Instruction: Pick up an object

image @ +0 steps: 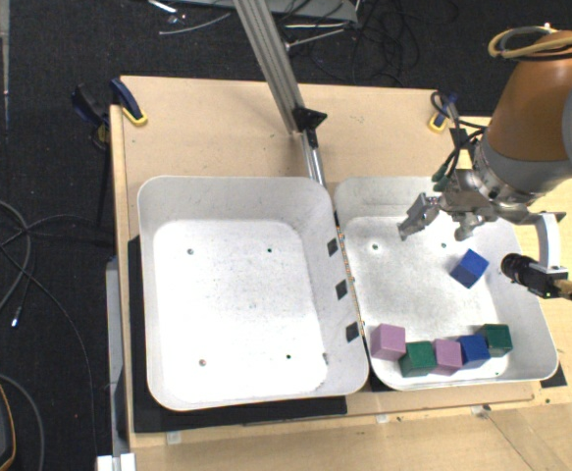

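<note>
Tool (pixel 441 219) open, holding nothing, above right bin (pixel 384 199) | lone blue cube (pixel 470 268) on bin floor just below-right of tool, apart from it | five cubes (pixel 441 349) along bin's near wall | likely pre-grasp: nothing lifted yet.

**Arm over the right bin, blocks below**

The end effector (pixel 441 219) hangs over the right bin (pixel 384 204), its fingers seemingly spread with nothing between them. A blue block (pixel 470 268) lies just beside it. Five blocks line the near wall: purple (pixel 390 340), green (pixel 418 357), purple (pixel 448 354), blue (pixel 475 347), green (pixel 497 338). The left bin (pixel 168 204) sits alongside on the worktop (pixel 217 116).
</note>
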You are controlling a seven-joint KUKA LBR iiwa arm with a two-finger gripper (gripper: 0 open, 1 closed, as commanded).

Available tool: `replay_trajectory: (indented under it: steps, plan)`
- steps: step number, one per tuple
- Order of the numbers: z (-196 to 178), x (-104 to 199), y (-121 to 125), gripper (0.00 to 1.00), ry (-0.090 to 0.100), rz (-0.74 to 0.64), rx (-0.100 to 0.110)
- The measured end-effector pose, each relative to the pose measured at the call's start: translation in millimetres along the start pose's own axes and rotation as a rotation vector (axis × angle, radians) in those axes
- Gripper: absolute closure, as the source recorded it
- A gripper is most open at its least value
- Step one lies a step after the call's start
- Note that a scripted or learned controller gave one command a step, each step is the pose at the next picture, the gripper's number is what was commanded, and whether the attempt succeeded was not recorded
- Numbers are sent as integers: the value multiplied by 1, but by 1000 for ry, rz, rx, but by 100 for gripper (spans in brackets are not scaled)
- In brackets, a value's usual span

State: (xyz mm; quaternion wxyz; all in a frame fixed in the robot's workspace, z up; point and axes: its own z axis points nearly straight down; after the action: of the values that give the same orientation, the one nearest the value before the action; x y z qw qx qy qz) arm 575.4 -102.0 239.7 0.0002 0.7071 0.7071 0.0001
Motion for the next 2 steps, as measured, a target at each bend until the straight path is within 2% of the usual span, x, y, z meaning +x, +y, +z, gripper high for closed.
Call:
replay_trajectory:
  steps: [1,2]
  plan:
    - [3,-18,-7,0,-1,1,1]
    - [49,-103,-27,0,-3,8,5]
